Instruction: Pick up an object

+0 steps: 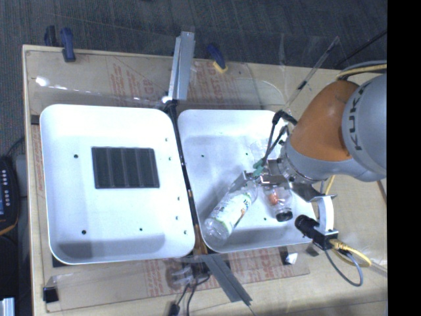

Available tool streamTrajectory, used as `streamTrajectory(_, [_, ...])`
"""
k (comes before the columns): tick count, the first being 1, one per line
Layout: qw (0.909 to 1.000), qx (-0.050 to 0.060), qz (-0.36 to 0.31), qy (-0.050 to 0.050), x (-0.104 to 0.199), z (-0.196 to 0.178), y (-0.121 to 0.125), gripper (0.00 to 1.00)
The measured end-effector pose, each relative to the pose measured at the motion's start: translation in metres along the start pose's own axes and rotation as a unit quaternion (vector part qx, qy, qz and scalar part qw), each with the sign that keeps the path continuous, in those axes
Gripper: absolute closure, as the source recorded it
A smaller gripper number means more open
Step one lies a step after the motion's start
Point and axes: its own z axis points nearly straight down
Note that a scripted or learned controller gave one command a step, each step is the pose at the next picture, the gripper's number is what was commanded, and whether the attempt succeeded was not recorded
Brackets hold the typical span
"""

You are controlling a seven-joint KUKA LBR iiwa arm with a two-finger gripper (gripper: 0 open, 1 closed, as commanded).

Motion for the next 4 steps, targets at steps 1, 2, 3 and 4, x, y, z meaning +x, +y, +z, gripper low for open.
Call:
streamTrajectory(1, [0.9998, -0.007, -0.021, 0.0, -0.046, 0.062, 0.03, 0.0])
streamTrajectory(2, [0.9914, -0.006, -0.131, -0.001, -0.047, 0.077, 0.039, 0.0])
streamTrajectory(3, [0.9795, -0.022, -0.2, -0.01, -0.048, 0.082, 0.035, 0.0])
streamTrajectory(4, [0.9552, -0.024, -0.295, -0.015, -0.012, 0.083, 0.031, 0.0])
